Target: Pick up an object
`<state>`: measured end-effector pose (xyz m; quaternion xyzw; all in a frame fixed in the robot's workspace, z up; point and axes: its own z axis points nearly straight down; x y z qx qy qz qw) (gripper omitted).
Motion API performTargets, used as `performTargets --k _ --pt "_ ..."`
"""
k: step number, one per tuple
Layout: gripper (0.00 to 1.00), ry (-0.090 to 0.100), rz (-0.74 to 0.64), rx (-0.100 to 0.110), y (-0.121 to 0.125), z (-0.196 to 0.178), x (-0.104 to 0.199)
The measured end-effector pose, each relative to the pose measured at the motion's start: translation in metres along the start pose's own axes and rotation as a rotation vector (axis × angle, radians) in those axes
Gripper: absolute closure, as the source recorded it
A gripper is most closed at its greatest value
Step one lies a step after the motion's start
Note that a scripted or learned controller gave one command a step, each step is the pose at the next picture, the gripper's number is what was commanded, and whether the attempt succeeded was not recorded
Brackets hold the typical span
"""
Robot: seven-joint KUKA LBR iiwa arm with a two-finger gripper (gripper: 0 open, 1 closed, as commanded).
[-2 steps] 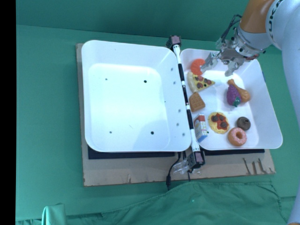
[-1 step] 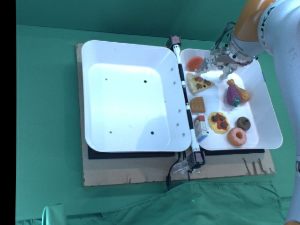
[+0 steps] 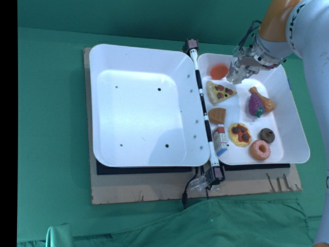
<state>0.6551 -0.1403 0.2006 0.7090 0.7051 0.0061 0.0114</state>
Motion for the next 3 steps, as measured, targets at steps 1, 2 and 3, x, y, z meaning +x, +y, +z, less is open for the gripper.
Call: performTargets --k 1,2,3 --pt "1.0 0.004 -0.003 0.015 -0.003 -0.05 -0.006" --pt "1.0 0.003 -0.003 0.013 0.005 -0.107 -0.016" --pt "1.0 0.003 -0.004 0.011 0.005 -0.171 -0.01"
